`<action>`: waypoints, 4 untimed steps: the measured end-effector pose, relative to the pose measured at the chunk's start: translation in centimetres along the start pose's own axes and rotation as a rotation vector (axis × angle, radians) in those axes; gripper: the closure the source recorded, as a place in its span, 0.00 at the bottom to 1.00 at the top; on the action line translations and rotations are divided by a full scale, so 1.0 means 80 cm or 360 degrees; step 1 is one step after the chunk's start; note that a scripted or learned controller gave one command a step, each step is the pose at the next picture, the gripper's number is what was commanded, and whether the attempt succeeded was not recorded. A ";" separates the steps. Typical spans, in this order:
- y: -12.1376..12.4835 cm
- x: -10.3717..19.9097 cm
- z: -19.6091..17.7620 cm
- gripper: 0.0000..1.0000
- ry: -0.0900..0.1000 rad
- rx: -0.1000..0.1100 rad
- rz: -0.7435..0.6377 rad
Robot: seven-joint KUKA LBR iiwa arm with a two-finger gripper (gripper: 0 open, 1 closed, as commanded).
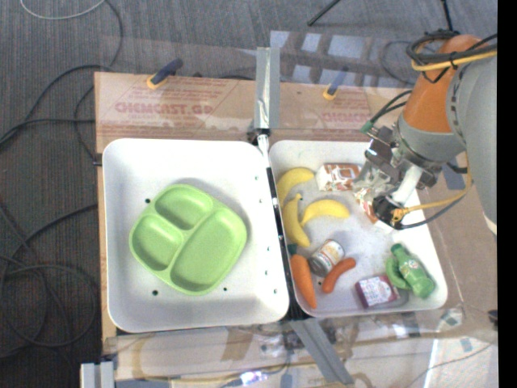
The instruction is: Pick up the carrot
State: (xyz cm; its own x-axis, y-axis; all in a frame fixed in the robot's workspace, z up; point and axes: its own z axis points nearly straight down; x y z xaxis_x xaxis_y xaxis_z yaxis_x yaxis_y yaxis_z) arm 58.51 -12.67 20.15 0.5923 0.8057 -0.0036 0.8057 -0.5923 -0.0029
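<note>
The carrot [304, 281] is orange and tapered. It lies near the front left corner of the right bin [420, 305], along its left wall, beside a small tin can [326, 257] and a red sausage [339, 273]. My gripper [378, 191] hangs over the back right part of that bin, well away from the carrot, up and to the right of it. It is close to a red and white packet [339, 175], and nothing shows as held.
Two yellow bananas [311, 210] lie between the gripper and the carrot. A purple box [376, 291] and a green bottle [410, 270] sit at the front right. The left bin [121, 297] holds a green divided plate [189, 238].
</note>
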 end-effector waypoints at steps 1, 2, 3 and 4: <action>-0.087 -0.049 0.142 1.00 0.0012 -0.0008 -0.0021; -0.027 -0.005 0.141 1.00 0.0010 -0.0015 -0.0021; -0.040 0.005 0.139 1.00 0.0016 -0.0026 0.0401; -0.140 -0.027 0.025 1.00 0.0000 0.0005 0.0036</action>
